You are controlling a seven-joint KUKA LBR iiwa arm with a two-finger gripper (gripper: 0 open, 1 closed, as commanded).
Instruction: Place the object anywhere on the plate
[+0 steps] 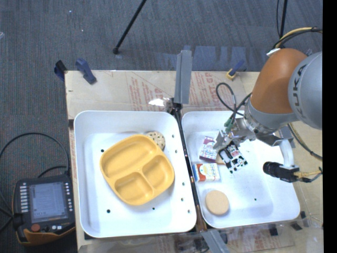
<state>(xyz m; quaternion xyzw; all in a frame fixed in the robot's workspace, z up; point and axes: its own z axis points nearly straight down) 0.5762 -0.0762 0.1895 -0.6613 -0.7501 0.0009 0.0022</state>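
- Camera view: the gripper is seen low over the right bin, at the end of the grey arm that reaches in from the right; whether it is open or closed cannot be told, as the wrist hides it.
- Just under and beside the gripper, a black-and-white patterned piece is seen on the bin floor; whether it is touched by the gripper cannot be told.
- Just to its left, a small pink-and-white packet is found, and below that a flat carton with a red and orange label is laid close to the bin's left wall.
- Nearer the front of the same bin, well apart from the gripper, a round tan disc is laid flat.
- Which of these is meant as the task's object cannot be settled from the view; the pieces next to the gripper are judged the likeliest.
- In the left bin, the yellow plate with three compartments is set at a slant, and nothing is seen in any compartment.
- A round speckled cookie is tucked at the plate's far edge, partly hidden by its rim and judged to lie on the bin floor.
- The task is judged to be at its start: nothing is shown lifted, and the pick, the carry across the divider and the release onto the plate are all left to be done.
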